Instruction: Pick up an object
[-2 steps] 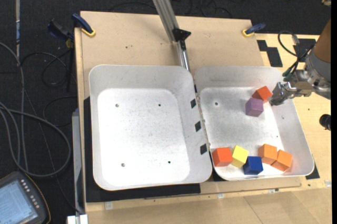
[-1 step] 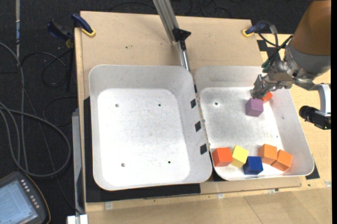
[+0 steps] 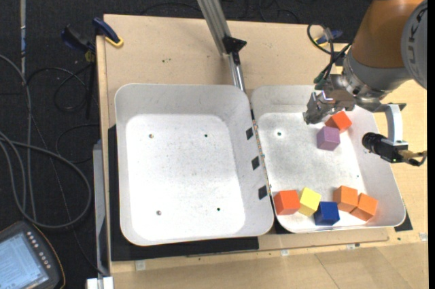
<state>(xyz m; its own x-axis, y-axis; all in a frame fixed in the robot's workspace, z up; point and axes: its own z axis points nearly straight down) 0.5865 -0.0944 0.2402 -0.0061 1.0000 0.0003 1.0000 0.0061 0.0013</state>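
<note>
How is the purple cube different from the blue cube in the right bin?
The purple cube is pale violet; the blue cube is deep blue. The purple one lies mid-bin, next to the gripper; the blue one lies at the near wall. The purple cube is beside one orange cube; the blue sits amid several cubes. Both look similar in size.

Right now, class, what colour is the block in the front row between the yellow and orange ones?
Blue, seen in the camera view.

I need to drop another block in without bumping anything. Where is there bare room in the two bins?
The left bin has a bare floor, wall to wall. In the right bin, the middle is free. It is crowded along the near wall, where five blocks cluster, and by the gripper near the purple block.
</note>
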